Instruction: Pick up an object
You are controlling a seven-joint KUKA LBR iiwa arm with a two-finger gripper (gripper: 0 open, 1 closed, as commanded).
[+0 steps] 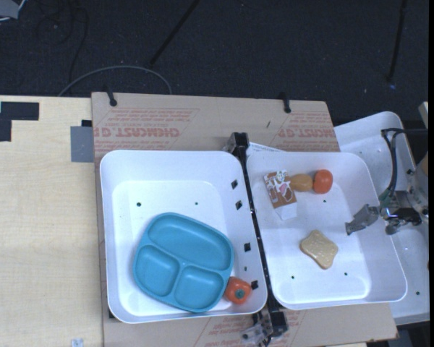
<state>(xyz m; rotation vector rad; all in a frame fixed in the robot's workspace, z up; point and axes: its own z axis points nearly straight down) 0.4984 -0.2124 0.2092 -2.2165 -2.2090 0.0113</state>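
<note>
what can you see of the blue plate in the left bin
The blue plate is a rounded-rectangle tray, plastic by its look, with three compartments: one large across the far side, two smaller on the near side. It lies flat and turned at an angle on the floor of the left bin, toward the near right corner. A small orange-red object sits against its near right edge.

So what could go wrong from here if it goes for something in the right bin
1. The end effector sits by the right bin's right wall, so a low approach might clip the rim.
2. The small carton touches the carrot-like toy; grabbing either could drag the other.
3. The tan bread-like piece lies flat and may slip out.
</note>
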